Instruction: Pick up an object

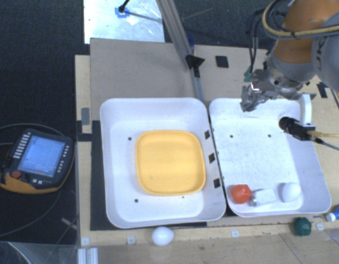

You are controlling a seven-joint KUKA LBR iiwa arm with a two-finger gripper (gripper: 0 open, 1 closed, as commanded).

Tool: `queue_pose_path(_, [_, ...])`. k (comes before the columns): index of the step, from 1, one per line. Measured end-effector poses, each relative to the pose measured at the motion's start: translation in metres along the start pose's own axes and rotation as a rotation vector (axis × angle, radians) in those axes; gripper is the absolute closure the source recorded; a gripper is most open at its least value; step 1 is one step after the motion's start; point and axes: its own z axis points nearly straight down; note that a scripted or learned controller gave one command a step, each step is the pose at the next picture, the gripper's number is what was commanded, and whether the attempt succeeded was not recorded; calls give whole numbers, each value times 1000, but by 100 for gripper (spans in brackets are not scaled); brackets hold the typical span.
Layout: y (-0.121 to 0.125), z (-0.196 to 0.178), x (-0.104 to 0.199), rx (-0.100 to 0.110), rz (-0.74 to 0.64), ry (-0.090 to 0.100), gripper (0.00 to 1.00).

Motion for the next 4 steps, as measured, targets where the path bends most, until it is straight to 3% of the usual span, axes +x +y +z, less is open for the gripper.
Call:
queue_pose_path(2, [29,30,97,2,1,0,100])
queue_pose_path(3, [46,19,141,0,1,0,100])
queue_pose_path(4, [46,20,139,1,4,-1,0])
